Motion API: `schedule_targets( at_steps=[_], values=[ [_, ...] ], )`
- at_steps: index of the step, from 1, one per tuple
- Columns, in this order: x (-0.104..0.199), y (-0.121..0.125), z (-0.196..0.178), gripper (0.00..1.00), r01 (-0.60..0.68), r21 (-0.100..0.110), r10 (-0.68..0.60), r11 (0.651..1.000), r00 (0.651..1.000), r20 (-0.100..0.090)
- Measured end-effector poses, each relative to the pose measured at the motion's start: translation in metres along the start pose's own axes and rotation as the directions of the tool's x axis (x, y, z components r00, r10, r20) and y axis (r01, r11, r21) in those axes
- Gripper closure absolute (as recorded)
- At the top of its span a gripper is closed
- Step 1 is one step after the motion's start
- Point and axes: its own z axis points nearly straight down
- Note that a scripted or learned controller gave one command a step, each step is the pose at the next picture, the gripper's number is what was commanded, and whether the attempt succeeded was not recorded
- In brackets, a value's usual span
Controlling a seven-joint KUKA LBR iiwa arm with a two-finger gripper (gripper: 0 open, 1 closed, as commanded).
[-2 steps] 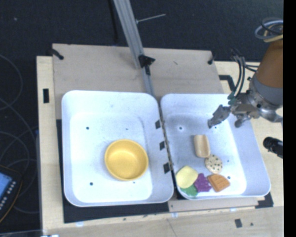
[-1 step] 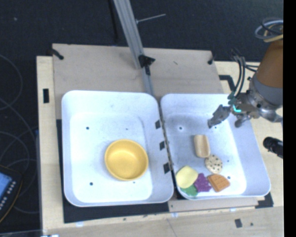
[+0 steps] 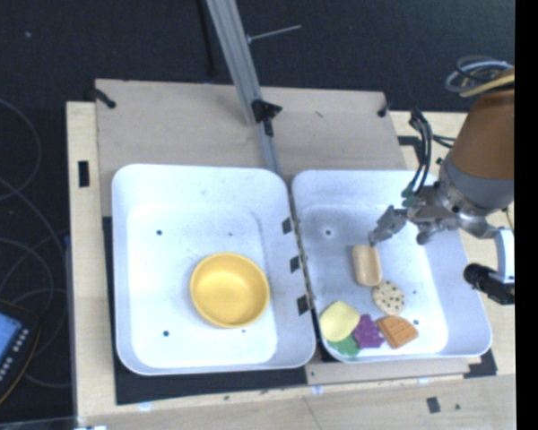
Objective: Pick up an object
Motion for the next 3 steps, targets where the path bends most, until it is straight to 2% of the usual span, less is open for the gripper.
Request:
schedule_targets(
  at_steps=[2,3],
  values=[
    [0.010,0.000,0.089,0.00,-0.002,0.001,0.002,1.000,1.000,0.000],
    [0.009,0.002,0.075,1.00,-0.009,-0.007,0.009,1.000,1.000,-0.001]
  ],
)
